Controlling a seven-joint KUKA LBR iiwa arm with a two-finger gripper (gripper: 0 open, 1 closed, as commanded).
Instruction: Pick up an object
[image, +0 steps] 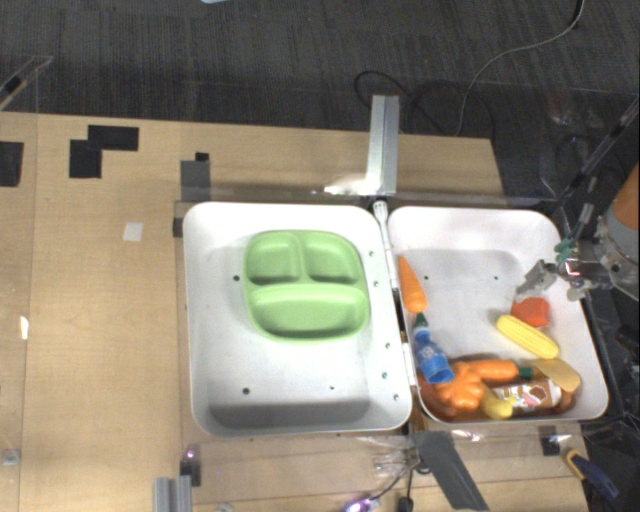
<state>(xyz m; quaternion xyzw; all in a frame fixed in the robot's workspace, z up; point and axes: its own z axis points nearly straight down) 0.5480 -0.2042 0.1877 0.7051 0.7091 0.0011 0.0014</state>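
Light wooden bench (90, 330) against dark grey carpet (250, 50), cables trailing

Arm (622, 215): grey metal body w/ orange band just above the tool (553, 270). Tool is grey/silver, thin pale prongs at its tip, small green and red spots beside them. Dark cables run behind the tool.

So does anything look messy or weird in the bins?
A bit. The toys in the right bin are heaped along its near edge: a corn cob, a blue bottle, a carrot leaning on the divider. The green plate sits neatly alone in the left bin. Nothing looks broken or spilled.
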